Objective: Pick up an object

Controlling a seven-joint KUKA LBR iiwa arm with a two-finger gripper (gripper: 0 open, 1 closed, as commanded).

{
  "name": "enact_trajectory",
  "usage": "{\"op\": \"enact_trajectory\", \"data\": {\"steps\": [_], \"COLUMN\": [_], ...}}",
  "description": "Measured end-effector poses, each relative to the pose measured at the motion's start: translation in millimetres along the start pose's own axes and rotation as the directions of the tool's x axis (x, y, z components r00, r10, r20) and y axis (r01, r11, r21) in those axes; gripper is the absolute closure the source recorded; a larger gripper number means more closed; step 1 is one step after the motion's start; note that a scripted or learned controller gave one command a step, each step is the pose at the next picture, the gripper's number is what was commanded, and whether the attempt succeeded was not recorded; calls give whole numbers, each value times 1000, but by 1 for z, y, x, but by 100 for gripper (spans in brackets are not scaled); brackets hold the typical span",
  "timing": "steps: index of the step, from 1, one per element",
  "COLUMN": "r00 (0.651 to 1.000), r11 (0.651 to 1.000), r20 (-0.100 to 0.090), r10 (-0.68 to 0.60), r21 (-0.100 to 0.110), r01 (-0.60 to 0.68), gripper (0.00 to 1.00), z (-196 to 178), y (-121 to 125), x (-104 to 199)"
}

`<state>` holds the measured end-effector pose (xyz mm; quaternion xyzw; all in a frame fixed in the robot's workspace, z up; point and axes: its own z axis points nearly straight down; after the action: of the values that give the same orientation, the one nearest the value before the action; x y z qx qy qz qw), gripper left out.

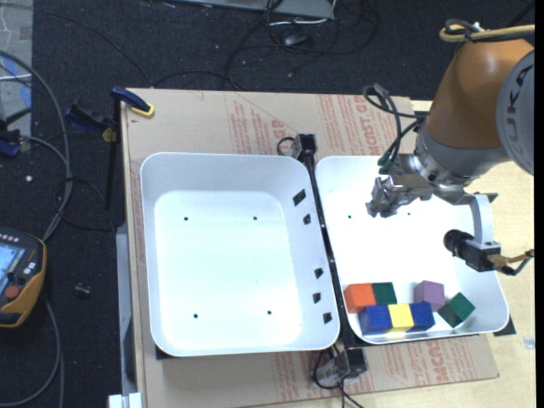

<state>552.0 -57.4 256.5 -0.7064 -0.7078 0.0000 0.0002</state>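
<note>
Nothing looks picked up yet: the gripper (387, 201) hangs in the upper part of the right bin (357, 185), its grip state impossible to tell, well apart from the colored blocks (406, 306) along that bin's lower edge.

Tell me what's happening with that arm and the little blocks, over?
Claw up over the right bin, far end, holding nothing seen. Blocks clustered at the bin's near edge, untouched. Nothing between claw and blocks.

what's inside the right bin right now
Seven blocks clustered along the near wall of the right bin: orange, dark green, purple, green, two blue, yellow. The gripper covers some floor.
</note>
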Motion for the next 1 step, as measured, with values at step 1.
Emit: {"op": "enact_trajectory", "data": {"steps": [1], "r00": [1000], "r11": [1000], "r20": [0], "r10": [-3], "r21": [0], "r01": [3], "gripper": [100], "z": [-3], "y": [10], "x": [52]}}
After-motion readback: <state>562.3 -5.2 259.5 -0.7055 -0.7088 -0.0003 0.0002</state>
